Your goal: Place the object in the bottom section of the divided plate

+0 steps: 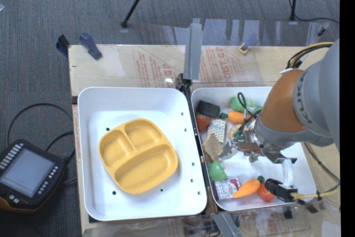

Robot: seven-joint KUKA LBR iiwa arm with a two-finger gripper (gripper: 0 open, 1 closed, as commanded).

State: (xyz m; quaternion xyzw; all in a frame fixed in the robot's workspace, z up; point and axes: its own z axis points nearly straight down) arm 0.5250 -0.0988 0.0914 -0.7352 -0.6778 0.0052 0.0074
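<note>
Wrist (288, 105) looming over right bin (302, 172). Gripper (230, 148) down amid toy clutter beside carrot (247, 188); finger state: cannot tell. Plate (138, 155) in left bin (94, 114), sections bare. Best to single out one item, confirm hold, then lift clear.

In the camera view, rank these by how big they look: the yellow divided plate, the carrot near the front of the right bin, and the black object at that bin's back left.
1. yellow divided plate, by far the largest
2. carrot
3. black object

The carrot and black object look close in size, so their order is unsure.
</note>
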